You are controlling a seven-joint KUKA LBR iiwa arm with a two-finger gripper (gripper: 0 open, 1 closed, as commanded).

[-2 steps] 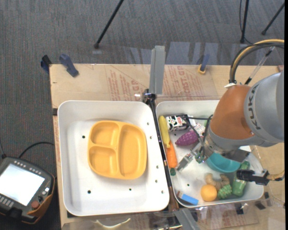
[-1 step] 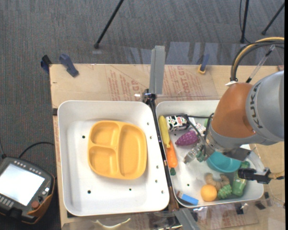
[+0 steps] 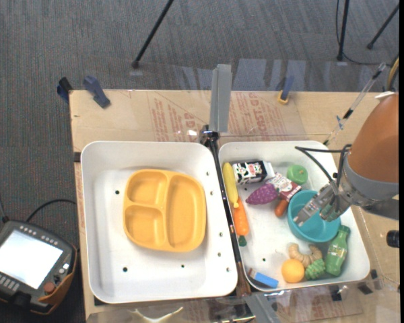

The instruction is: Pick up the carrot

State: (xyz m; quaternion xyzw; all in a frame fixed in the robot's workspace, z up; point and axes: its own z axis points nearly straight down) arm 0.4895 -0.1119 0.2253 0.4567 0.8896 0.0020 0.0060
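The carrot lay along the right bin's left wall, just below a yellow corn cob. The gripper hovered over a teal bowl, well apart from the carrot. Whether it was apart or together could not be told.

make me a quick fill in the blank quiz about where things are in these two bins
1. The yellow divided plate lies in the ____ bin.
2. The carrot lies along the right bin's ____ wall, just below the yellow corn.
3. The gripper hangs over the ____ bowl.
4. The orange sits near the right bin's front edge, beside a ____ block.

Missing words: left; left; teal; blue
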